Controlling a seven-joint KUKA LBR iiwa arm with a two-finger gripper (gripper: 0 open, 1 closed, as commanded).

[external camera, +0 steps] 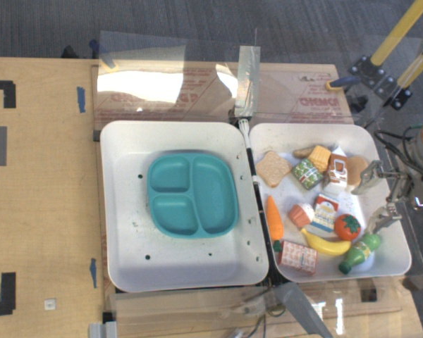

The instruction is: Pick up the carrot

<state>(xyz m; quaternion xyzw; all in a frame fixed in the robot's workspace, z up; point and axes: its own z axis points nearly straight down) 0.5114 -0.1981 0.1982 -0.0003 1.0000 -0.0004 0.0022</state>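
Observation:
The carrot (273, 217) is orange with a green stub at its near end. It lies along the left wall of the right bin (398, 263), pointing away from me. My gripper (376, 199) reaches in at that bin's right side, well to the right of the carrot. Its two metal fingers (367, 177) stand apart, open, with nothing between them. A strawberry-like red fruit (347, 227) and a small carton (326, 213) lie between the gripper and the carrot.
The right bin also holds a banana (324, 243), a green bottle (359, 252), a pink box (298, 256), a round cracker (273, 167) and several small packets. A teal divided plate (194, 194) sits in the left bin (120, 210).

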